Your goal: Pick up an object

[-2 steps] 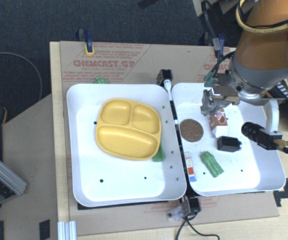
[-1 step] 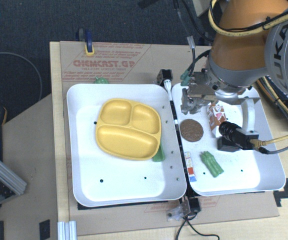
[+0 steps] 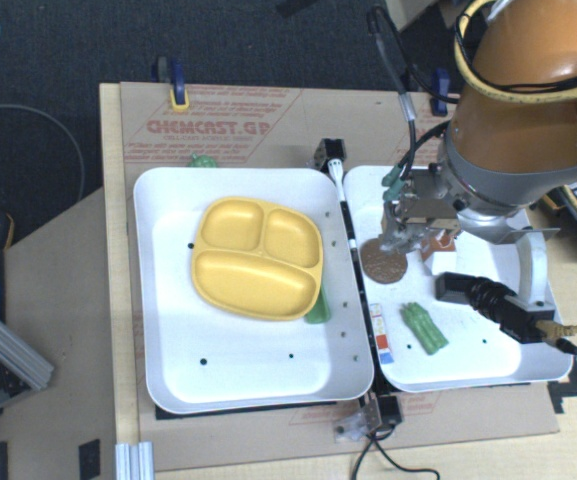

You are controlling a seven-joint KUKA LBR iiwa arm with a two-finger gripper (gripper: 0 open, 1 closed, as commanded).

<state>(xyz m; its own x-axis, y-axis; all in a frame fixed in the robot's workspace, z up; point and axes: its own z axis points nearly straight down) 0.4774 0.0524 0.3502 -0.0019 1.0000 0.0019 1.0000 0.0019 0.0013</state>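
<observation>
- Presently the tool hangs low over the back-left part of the right bin; whether it is clenched or released cannot be told.
- A brown round disc lies just below it, near the bin's left wall.
- A green piece lies further forward, apart from the disc.
- A yellow divided plate sits in the left bin.

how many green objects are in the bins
2. One green stick lies in the right bin; another green piece peeks from under the yellow plate in the left bin. The arm could hide others.
</observation>
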